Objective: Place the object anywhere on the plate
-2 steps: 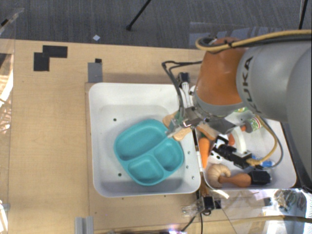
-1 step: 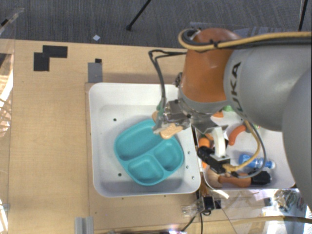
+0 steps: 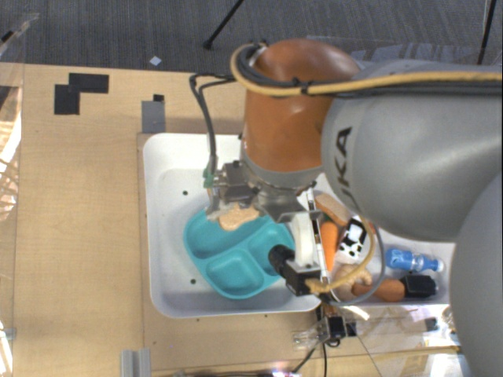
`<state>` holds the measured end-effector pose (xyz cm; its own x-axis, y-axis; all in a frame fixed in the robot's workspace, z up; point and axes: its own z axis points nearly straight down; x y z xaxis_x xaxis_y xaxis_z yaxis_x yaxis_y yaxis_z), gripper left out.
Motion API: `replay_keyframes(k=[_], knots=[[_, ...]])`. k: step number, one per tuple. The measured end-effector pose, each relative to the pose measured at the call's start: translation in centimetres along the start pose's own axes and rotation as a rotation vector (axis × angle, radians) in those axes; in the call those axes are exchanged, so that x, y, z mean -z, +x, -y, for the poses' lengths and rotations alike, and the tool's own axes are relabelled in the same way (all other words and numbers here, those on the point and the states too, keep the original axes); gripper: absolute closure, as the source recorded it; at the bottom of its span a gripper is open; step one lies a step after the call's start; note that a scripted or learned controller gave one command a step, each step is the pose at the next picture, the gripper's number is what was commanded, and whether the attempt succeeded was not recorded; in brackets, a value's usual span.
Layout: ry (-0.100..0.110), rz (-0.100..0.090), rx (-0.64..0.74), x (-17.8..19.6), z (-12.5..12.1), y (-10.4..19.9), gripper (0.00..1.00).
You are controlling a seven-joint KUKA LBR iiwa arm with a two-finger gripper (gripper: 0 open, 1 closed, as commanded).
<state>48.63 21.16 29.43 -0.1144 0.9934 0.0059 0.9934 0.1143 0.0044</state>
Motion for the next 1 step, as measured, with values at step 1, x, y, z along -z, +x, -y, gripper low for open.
replay_keyframes(k=[1], knots=[[0.0,0.004,-0.006,-0.06,-0.1,-0.44,0.0]])
